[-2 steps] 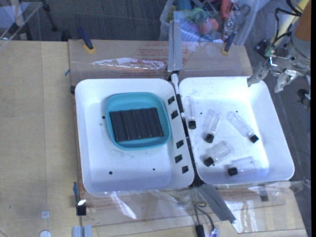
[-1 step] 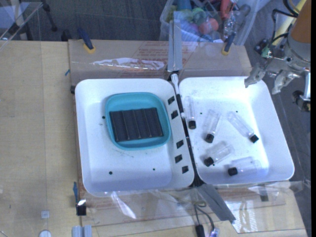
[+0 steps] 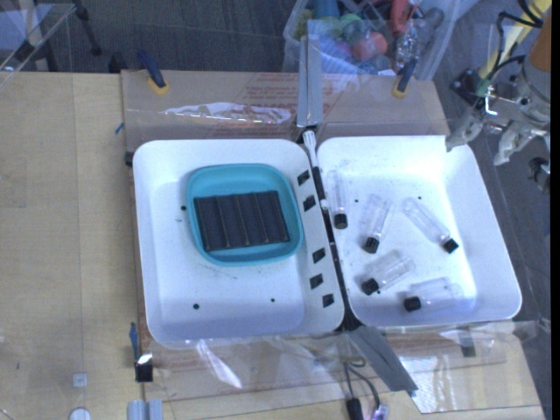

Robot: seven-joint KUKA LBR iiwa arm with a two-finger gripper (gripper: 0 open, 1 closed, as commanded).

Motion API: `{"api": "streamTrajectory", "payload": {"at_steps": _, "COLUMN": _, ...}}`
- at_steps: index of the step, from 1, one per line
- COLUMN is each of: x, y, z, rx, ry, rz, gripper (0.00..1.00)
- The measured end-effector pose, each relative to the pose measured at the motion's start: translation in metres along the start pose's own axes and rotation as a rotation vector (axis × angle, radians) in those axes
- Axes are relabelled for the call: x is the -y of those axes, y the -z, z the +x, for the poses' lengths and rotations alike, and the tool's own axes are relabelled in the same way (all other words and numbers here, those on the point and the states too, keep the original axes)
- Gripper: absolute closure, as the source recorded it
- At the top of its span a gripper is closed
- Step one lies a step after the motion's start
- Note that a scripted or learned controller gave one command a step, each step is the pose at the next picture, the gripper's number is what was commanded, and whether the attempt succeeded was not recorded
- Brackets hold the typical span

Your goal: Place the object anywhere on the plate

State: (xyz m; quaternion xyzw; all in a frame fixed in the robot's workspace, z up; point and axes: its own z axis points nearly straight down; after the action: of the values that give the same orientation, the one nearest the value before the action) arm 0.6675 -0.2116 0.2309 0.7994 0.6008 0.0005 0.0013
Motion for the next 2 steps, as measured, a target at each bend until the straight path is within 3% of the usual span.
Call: {"api": "streamTrajectory", "payload": {"at_steps": 2, "x": 0.0016, "y": 0.0044, "z": 0.003, "rx": -0.001, "ry": -0.063, "rz": 0.004, "gripper": 0.0}}
